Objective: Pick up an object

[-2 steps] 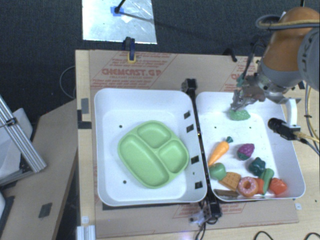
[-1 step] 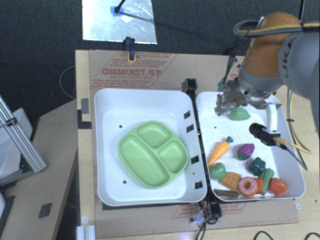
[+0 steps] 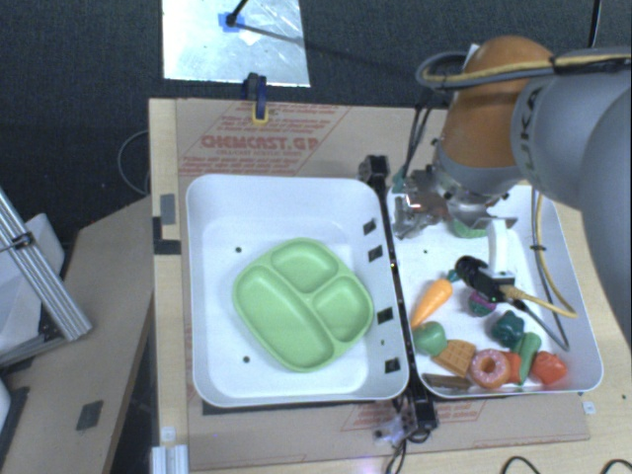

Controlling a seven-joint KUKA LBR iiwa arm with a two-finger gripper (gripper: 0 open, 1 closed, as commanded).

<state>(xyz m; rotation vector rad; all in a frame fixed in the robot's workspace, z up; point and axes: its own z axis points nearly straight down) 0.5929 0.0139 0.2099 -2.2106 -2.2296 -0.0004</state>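
- The grey arm (image 3: 583, 126) reaches in from the right, with its orange band over the far end of the right bin (image 3: 585, 336).
- The hand (image 3: 415, 210) sits low at that bin's far left corner, just beside the divider between the two bins. From this angle I cannot tell whether it is open or closed, and nothing can be seen gripped in it.
- A pale green piece (image 3: 471, 230), possibly a toy, peeks out from under the wrist.
- The toys to pick lie in the near half of the right bin, apart from the hand: an orange carrot (image 3: 432, 301), a round green toy (image 3: 430, 338), a waffle (image 3: 456, 355), a pink donut (image 3: 489, 367), a dark green toy (image 3: 509, 328) and a red toy (image 3: 549, 367).
- The left bin (image 3: 227, 225) holds a green divided plate (image 3: 301, 304), lying flat near its middle.
- Both bins rest on a cardboard sheet (image 3: 267, 141).
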